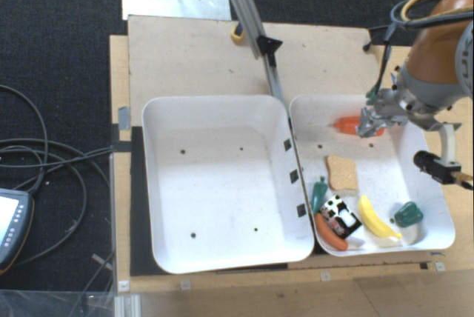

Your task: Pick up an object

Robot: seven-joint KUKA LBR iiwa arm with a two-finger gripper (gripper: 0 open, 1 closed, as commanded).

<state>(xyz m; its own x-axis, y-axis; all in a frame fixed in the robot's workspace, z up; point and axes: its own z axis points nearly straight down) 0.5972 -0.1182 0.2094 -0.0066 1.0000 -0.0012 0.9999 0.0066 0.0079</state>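
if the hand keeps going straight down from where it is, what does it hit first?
Most likely the orange carrot-like toy in the right bin: the hand sits right over its right end. Height above it is unclear from this slanted view.

Tan tabletop [192, 56] laid over dark carpet [59, 12], grey metal pole [244, 1] slanted across its far edge, black cables [44, 160] coiled at left, screen device [11, 223] seen at the left edge.
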